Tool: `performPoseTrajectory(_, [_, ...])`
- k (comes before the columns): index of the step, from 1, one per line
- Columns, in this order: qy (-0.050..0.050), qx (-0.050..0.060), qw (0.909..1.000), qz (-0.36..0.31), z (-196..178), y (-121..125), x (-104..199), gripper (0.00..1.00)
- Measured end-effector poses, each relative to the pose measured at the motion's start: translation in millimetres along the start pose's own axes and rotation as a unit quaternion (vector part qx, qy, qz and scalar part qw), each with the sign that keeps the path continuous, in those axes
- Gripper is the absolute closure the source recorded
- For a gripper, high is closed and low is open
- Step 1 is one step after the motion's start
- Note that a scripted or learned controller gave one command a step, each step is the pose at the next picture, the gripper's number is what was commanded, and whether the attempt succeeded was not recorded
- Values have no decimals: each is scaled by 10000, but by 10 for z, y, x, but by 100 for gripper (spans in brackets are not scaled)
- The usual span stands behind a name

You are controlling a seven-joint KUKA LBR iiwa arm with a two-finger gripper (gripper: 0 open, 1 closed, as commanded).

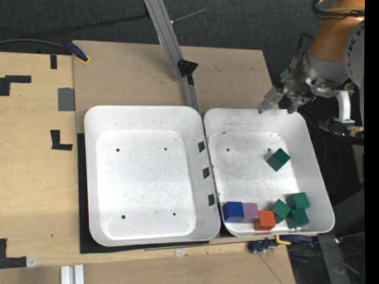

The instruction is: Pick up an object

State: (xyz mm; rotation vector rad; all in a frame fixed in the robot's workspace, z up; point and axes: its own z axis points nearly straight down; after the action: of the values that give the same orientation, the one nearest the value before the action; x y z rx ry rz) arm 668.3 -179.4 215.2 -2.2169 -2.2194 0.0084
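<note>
The hand (277,103) hangs at the far right corner of the right bin (314,158), over the rim rather than over the floor of the bin, with the grey and orange arm (334,40) rising behind it toward the right. Two dark fingers splay apart below the wrist, so the hand looks spread wide, and nothing sits between them.

All the candidate objects lie on the near side of the hand, inside the same bin. The closest is a lone green block (278,159), tilted on the bin floor, nearer the camera than the hand and well apart from it. Farther off, along the near wall, a cluster sits packed together: a blue cube (233,211), a purple cube (250,210) touching it, an orange cube (266,219), and a clump of green blocks (293,209) at the corner. The left bin (145,173), well off to the side of the hand, bears no blocks.

I judge this to be the approach step: nothing is grasped and no descent has begun. The lone green block seems the easiest target, since it has free space around it. The next move calls for carrying the hand toward the camera until it is over that block, turning the fingers to match its tilted faces, and then lowering.
</note>
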Motion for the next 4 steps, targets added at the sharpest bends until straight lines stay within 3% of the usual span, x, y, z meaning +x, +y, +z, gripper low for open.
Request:
performPoseTrajectory(2, [0,-3,10000,-3,1007,-75,-40,0])
performPoseTrajectory(3, [-1,-27,10000,-9,872,-60,-35,100])
performPoseTrajectory(4, [0,-57,10000,-6,400,3,40,100])
